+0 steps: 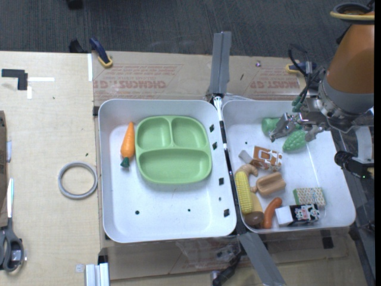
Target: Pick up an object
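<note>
My gripper (286, 127) hangs over the back of the right bin (333, 177), at the end of the grey and orange arm coming in from the right. It is just above two green toys: a smooth one (270, 124) to its left and a bumpy one (295, 141) below it. No object shows in its grasp. Nearer the front lie an orange and white box (267, 157), a corn cob (243, 190), a hot dog bun (269, 183), a red sausage (271, 210), a speckled green block (309, 195) and a black and white carton (303, 214).
The left bin (166, 216) holds a green divided plate (173, 149) with a toy carrot (127, 143) beside it. A grey bar (220, 64) rises where the bins meet. On the bench at left lie a tape ring (77, 179) and scissors (9, 243).
</note>
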`<state>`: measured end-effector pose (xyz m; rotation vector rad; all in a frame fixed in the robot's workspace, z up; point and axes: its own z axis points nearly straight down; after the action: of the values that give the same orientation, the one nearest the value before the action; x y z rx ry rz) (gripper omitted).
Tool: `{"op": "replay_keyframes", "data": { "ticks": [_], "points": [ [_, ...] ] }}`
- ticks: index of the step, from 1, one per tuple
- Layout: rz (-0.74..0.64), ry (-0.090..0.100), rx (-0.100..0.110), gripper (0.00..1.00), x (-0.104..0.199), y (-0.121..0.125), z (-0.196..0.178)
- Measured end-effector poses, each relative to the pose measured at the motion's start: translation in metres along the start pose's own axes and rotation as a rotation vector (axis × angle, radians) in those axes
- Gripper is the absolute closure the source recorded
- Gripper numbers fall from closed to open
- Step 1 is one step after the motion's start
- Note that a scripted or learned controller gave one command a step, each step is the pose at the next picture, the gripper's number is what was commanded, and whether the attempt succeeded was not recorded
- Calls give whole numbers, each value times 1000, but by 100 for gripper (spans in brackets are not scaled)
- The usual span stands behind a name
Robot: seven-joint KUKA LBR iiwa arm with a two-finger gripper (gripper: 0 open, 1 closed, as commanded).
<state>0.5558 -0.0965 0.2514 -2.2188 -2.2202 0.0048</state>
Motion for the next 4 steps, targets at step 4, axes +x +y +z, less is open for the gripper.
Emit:
{"op": "replay_keyframes", "data": {
  "ticks": [4],
  "points": [
    [-160,9,21,0,-42,100,149]
  ]
}}
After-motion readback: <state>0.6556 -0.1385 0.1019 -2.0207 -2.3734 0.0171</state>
